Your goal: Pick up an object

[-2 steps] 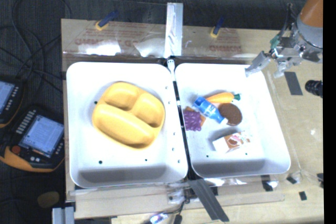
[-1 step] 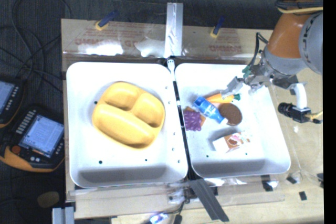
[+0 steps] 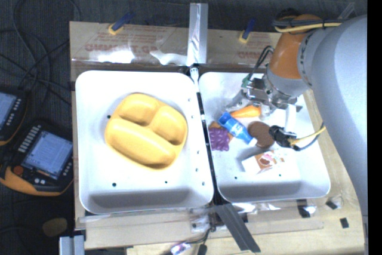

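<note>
Gripper [image 3: 258, 92] hovering over right white bin [image 3: 310, 182], near orange carrot-shaped piece [image 3: 246, 111]; opening and hold impossible to judge. Blue wrapped packet [image 3: 234, 127], purple grape cluster [image 3: 219, 139], brown disc [image 3: 259, 132] crowding close. Advising centred, vertical descent over carrot, avoiding neighbours.

Colours in the two bins
Yellow bread loaf [image 3: 146, 129] in the white left bin [image 3: 89, 188]; purple grapes [image 3: 219, 138], blue packet [image 3: 235, 127], orange carrot [image 3: 245, 111], brown disc [image 3: 259, 132]
</note>
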Tool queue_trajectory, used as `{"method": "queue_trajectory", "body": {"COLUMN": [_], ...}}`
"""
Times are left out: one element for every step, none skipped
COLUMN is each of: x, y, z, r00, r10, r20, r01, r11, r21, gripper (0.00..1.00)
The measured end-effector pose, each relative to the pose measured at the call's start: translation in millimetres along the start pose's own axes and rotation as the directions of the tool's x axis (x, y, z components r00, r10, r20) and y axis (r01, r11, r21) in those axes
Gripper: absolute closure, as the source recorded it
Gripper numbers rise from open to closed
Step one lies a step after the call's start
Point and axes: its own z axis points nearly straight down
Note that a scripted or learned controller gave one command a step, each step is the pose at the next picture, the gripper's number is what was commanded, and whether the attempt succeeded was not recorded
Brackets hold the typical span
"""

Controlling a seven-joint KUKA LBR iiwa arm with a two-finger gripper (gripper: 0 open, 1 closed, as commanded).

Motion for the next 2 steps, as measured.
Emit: {"method": "queue_trajectory", "body": {"x": [-0.9,18.0], "y": [-76.9,-14.4], "z": [-1.3,-22.6], "r00": [0.999,0.982], "r10": [0.032,-0.191], "r20": [-0.002,-0.004], "r01": [-0.032,0.191], "r11": [0.999,0.982], "r21": [-0.001,0.007], "gripper": [0.00,0.00]}}
